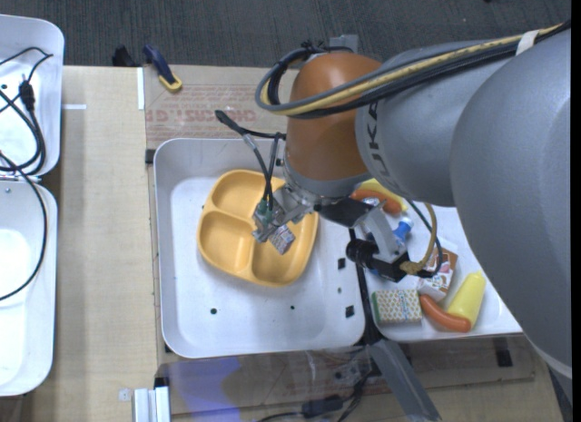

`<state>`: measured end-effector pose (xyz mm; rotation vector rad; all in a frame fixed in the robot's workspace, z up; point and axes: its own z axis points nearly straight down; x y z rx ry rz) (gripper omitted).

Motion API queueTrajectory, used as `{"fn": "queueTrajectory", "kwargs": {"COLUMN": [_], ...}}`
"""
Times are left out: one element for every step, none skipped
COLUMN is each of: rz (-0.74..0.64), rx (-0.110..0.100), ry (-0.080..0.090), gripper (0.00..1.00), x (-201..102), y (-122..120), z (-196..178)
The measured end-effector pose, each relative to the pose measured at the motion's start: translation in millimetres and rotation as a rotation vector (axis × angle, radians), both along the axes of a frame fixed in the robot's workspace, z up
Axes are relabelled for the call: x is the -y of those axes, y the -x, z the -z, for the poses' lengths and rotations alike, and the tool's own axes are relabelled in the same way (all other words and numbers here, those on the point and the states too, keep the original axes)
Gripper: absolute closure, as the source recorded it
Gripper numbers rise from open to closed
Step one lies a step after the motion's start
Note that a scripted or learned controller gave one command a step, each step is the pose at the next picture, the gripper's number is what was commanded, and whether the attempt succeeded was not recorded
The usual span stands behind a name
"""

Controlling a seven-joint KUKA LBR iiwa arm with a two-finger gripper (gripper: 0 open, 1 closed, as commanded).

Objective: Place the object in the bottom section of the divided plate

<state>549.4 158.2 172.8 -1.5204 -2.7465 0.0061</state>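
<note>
The yellow divided plate (231,239) lies in the white bin (182,257) in the middle of the camera view. It has one section at the top and two lower ones. My gripper (274,225) hangs low over the plate, near where the dividers meet, on the side of the lower right section. A small grey striped piece (282,240) shows at its tip, just above that section. Whether this is a held object or part of the gripper is not clear. The orange wrist and grey arm hide the plate's right rim.
The right bin (495,325) holds toy food: a cracker (398,306), a sausage (445,318), a yellow piece (467,295), a small carton (441,275) and a blue and white item (400,228). A blue-handled tool (161,67) lies on the bench. White tubs with black cables (27,130) stand at the left.
</note>
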Motion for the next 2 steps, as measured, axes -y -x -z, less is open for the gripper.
{"fn": "queueTrajectory", "kwargs": {"rz": [0.001, 0.261], "rx": [0.0, 0.003], "ry": [0.0, 0.001], "gripper": [0.0, 0.0], "x": [0.6, 3.5], "y": [-0.2, -43.1], "z": [-0.1, -20.5]}}
